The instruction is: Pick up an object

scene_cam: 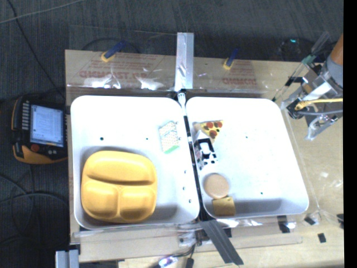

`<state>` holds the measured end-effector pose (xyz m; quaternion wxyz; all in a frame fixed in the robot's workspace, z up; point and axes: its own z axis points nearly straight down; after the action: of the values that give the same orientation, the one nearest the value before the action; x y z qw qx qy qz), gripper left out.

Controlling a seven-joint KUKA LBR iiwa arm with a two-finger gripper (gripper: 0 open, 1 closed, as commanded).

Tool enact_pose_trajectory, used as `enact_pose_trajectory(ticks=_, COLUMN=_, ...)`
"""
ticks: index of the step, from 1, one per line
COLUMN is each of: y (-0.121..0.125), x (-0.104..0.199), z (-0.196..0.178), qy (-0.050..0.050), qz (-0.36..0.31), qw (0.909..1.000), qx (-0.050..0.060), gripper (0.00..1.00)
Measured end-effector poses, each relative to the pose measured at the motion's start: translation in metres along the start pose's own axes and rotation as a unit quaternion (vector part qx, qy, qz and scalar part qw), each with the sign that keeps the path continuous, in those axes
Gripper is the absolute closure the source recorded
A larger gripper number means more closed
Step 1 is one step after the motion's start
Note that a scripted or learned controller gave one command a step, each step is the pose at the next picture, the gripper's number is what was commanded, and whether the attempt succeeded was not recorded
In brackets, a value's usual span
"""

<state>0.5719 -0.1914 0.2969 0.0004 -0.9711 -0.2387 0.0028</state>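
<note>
Bins first: I see two shallow white bins side by side on the tabletop, the left bin and the right bin. In the left bin a big yellow moulded block, shaped rather like a bread loaf, fills the near left corner, and a small green-and-white packet lies near the divider; its print is too small for me to read. In the right bin, all close to the divider, I have a pizza-slice toy at the far end, a black-and-white item just below it, a round tan disc, and a mustard-coloured block touching the near wall. The pincer hangs outside the right bin, beyond its far right corner, well apart from every object; I can't tell whether it is released or clenched. Red lettering runs across the clear sheet behind the bins, possibly mirrored, unreadable. A handheld pendant with a lit screen sits left of the tabletop.
</note>
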Motion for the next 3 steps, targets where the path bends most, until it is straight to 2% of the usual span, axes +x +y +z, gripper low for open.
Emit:
enact_pose_trajectory(ticks=1, y=0.045, x=0.016, z=-0.137, qy=0.000, qz=0.108, qw=0.9941, qx=-0.001, gripper=0.00)
enact_pose_trajectory(ticks=2, y=0.033, x=-0.010, z=-0.095, qy=-0.001, qz=0.139, qw=0.9904, qx=-0.001, gripper=0.00)
enact_pose_trajectory(ticks=3, y=-0.012, x=-0.093, z=-0.074, qy=0.001, qz=0.136, qw=0.9908, qx=0.000, gripper=0.00)
